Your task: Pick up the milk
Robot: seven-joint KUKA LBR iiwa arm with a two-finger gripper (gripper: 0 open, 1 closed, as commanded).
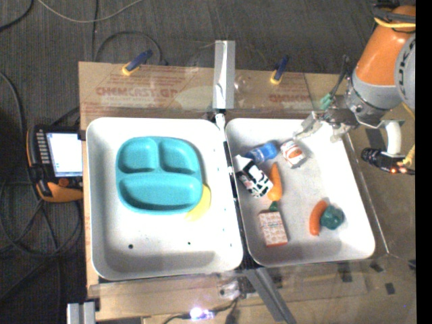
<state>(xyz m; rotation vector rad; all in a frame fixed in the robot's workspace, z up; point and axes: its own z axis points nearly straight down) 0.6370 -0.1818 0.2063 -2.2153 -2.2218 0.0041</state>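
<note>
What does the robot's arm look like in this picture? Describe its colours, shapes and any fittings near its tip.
The robot arm has a rounded orange band above a grey wrist section. Below that sits the pale, metallic two-finger gripper, slim and angular. A small green fitting shows beside the wrist. The arm's shell looks smooth and curved. No markings are legible.

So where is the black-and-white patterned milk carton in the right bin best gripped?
Likely from straight above, across the narrow width of the black-and-white milk carton at its middle, wrist turned to its slant. It lies flat, with the orange carrot close at its right end and the white bin's wall near its left.
</note>
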